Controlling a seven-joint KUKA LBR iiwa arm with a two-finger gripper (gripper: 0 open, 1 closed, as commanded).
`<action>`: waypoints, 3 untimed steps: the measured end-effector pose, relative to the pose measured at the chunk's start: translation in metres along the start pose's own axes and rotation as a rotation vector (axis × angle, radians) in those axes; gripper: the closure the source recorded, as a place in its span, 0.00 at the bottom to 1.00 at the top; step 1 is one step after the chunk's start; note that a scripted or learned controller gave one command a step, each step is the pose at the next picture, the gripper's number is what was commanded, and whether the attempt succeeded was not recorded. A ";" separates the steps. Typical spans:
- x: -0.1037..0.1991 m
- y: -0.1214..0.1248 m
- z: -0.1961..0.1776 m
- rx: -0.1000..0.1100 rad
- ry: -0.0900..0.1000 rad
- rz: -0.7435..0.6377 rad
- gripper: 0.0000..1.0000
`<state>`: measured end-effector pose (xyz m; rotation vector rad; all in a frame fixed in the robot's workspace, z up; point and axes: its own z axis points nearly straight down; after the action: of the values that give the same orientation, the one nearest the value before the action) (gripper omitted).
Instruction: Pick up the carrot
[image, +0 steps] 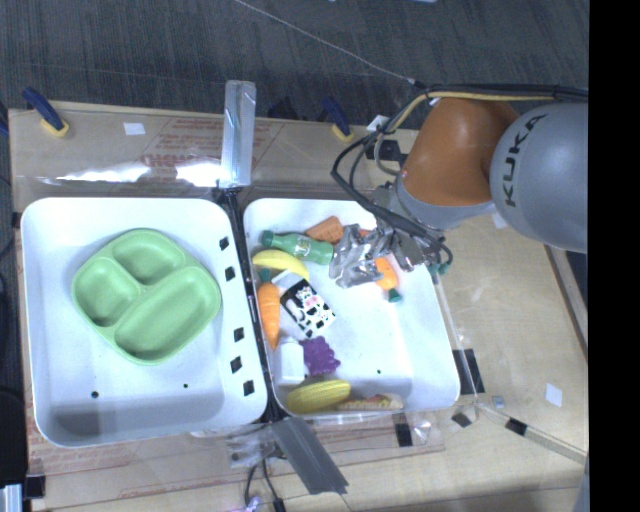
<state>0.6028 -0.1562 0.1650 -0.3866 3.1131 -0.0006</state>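
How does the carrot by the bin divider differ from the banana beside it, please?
The carrot is orange, while the banana is yellow. The carrot lies lengthwise along the right bin's left wall; the banana lies crosswise above it. The carrot is straight and tapered; the banana curves. Both lie in the right bin, to the left of the tool.
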 end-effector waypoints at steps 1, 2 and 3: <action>0.024 -0.048 -0.034 0.002 0.001 -0.319 1.00; 0.024 -0.047 -0.034 0.001 0.001 -0.319 0.00; 0.010 -0.052 0.074 -0.004 0.004 -0.300 0.00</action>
<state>0.6065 -0.2094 0.0907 -0.8483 3.0245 0.0037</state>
